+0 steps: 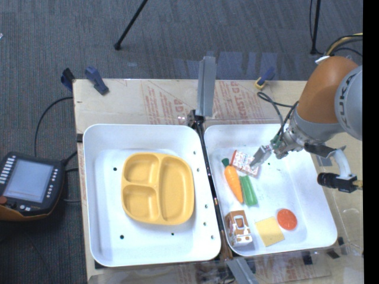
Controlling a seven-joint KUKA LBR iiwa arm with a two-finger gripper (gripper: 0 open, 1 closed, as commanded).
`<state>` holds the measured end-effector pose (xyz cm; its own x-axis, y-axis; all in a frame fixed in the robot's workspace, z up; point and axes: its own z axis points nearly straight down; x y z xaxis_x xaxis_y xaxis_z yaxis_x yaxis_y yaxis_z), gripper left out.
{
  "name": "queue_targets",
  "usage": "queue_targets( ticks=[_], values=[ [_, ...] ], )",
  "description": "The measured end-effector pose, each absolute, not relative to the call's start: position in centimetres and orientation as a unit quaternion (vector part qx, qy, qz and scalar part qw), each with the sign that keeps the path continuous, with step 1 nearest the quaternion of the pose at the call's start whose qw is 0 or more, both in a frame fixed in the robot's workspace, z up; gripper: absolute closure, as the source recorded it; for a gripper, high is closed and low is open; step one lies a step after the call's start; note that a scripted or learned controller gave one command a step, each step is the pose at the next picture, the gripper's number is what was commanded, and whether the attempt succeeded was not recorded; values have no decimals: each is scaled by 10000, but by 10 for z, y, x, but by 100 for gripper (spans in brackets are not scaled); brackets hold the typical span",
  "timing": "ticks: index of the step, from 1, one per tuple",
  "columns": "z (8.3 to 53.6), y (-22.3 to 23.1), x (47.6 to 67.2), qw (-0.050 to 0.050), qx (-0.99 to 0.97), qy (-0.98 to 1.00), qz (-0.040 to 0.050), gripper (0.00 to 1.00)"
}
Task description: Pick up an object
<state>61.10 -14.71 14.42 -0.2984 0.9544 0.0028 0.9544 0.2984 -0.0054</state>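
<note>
My gripper (259, 157) reaches down into the right bin (311, 185) from the right, its tip against the right edge of a small red and white packet (243, 161). Whether the packet sits in its grip is not visible. Just below the packet lie an orange carrot (234, 183) and a green vegetable (249, 190), side by side. Along the bin's near side are a brown box (239, 228), a yellow cheese slice (270, 231) and a red-orange round piece (287, 219).
The left bin (98, 158) holds a yellow divided plate (158, 188). A grey upright post (206, 90) stands at the back between the bins. Blue clamps (96, 79) grip the bench's far edge. A handheld pendant (26, 185) lies on the floor at the left.
</note>
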Motion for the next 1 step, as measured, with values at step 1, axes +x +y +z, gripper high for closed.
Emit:
queue_targets(
  ticks=[1],
  values=[
    [94, -89, 596, -43, -5027, -8645, -28, 0]
  ],
)
